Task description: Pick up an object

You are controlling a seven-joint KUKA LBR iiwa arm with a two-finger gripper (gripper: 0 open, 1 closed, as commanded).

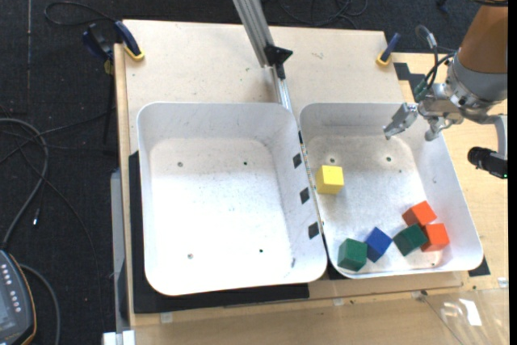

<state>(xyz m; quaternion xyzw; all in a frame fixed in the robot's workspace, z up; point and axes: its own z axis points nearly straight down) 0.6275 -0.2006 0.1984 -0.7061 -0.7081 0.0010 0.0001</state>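
My gripper hangs open over the back right part of the right bin, fingers spread, nothing between them. A yellow cube lies near the bin's left wall, well to the left of and nearer than the gripper. Along the front of that bin sit a green cube, a blue cube, a darker green cube and two orange cubes, clustered toward the front right corner.
The left bin stands beside the right one, with a shared raised wall between them. A slanted metal post rises behind the bins. Clamps sit at the bench's back corners.
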